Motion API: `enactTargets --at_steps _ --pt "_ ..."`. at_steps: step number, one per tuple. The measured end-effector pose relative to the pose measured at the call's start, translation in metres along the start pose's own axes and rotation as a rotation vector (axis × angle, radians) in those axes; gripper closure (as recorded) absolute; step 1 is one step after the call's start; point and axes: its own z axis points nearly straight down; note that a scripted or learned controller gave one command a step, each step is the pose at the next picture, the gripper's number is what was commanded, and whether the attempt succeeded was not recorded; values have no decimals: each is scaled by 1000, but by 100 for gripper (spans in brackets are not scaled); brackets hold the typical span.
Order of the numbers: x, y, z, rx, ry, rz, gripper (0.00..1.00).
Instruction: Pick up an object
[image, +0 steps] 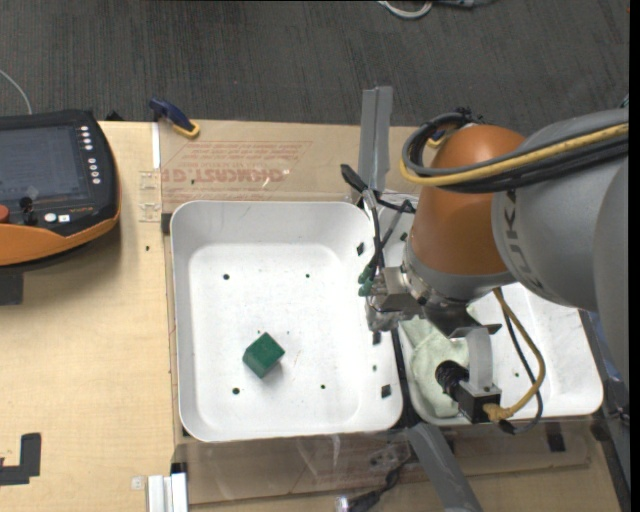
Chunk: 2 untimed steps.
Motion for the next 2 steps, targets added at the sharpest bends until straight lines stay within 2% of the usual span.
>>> enactTargets --at_steps 1,2 --pt "-60 9 41 2 2 -191 100" --pt "-35 -2 41 3 2 78 100"
